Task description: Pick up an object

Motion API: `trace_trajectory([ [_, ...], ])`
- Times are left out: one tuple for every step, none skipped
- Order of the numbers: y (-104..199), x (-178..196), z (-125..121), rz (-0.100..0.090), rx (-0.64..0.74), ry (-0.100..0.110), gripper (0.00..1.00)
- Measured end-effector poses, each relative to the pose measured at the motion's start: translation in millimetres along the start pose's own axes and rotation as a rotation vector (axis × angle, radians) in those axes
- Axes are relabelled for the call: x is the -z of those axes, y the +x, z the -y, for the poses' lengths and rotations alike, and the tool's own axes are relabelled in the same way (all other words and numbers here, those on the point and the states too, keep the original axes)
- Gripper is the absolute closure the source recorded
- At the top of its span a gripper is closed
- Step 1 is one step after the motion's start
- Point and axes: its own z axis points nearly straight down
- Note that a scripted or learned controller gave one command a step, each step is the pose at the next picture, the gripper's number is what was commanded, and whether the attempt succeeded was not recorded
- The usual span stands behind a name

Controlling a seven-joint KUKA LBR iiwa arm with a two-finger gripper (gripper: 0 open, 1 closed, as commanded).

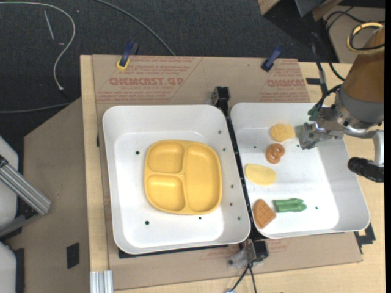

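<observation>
The right bin (330, 182) holds several small food items: a round yellow cracker (281, 132), a brown doughnut-like ring (275, 153), a pale yellow oval piece (261, 174), a brown waffle piece (263, 213) and a green pickle-like piece (288, 206). My gripper (307, 135) hangs over the bin's upper right part, just right of the yellow cracker. Nothing shows between its fingers.
The left bin (122, 163) carries a yellow three-compartment plate (182, 177). Black clips join the bins at the top (220, 95) and bottom (256, 249). The arm's orange band (366, 72) stands at the right edge. Blue clamps (127, 54) hold the cardboard base.
</observation>
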Motion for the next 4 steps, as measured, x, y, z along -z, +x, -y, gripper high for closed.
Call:
trace_trajectory([
  [52.3, -5.8, 8.8, -0.006, 0.004, 0.010, 1.00],
  [109.2, 5.8, 12.5, -0.006, 0.006, 0.009, 1.00],
  [159.3, 4.3, 35.1, -0.005, 0.004, 0.012, 1.00],
  [212.8, 0.3, 44.1, -0.006, 0.005, 0.012, 1.00],
])
